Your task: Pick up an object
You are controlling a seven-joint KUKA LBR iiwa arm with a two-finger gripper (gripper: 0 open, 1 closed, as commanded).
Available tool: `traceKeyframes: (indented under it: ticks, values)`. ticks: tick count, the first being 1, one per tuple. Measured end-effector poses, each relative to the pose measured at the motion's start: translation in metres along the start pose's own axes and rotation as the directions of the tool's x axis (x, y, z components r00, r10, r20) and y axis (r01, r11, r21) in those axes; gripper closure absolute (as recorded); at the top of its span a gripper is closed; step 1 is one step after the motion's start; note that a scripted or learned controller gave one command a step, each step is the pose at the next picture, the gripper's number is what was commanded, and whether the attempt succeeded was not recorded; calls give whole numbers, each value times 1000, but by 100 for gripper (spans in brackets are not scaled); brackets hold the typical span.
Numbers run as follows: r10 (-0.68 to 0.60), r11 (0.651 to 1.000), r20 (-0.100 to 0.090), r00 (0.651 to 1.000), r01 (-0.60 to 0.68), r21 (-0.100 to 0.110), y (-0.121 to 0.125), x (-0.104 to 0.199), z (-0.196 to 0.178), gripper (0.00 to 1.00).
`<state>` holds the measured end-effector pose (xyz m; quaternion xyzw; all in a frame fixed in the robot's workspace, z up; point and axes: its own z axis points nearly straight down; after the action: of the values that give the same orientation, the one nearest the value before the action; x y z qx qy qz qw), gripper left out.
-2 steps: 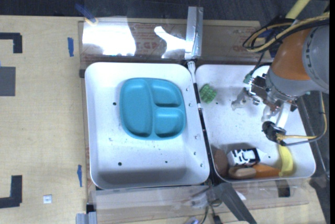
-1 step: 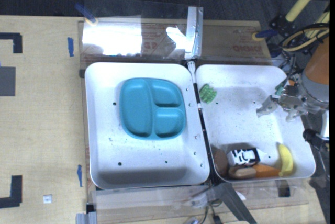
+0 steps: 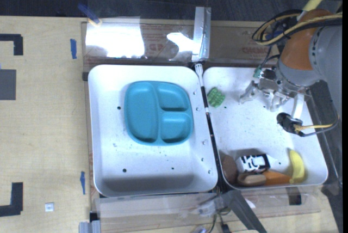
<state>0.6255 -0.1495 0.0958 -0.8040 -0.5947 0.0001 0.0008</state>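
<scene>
My gripper point(image 3: 259, 98) hangs over the upper part of the right bin point(image 3: 239, 134), its fingers spread open with only bare bin floor between them. A small green object point(image 3: 216, 97) lies to its left, near the bin's left wall and apart from the fingers. Along the bin's near edge lie a black-and-white object point(image 3: 254, 161), an orange carrot-like piece point(image 3: 270, 177), a yellow banana point(image 3: 295, 165) and a brown item point(image 3: 228, 168). All of these are well below the gripper.
The left bin point(image 3: 109, 161) holds a blue divided plate point(image 3: 159, 112). A divider wall point(image 3: 205, 117) separates the two bins. The grey arm with its orange band point(image 3: 298, 55) and a yellow cable point(image 3: 310, 127) cover the right bin's upper right corner.
</scene>
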Motion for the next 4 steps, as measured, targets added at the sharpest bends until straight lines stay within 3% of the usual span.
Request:
traceKeyframes:
  ticks: [1,2,3,4]
  values:
    - [2,1000,1,1000,-2,-9,15,-26,-75,0]
    - [-18,1000,0,1000,18,1,-58,-24,-62,0]
    - [39,999,-3,999,-39,-10,-61,39,-245,0]
    - [-391,921,0,921,391,4,-40,101,-140,0]
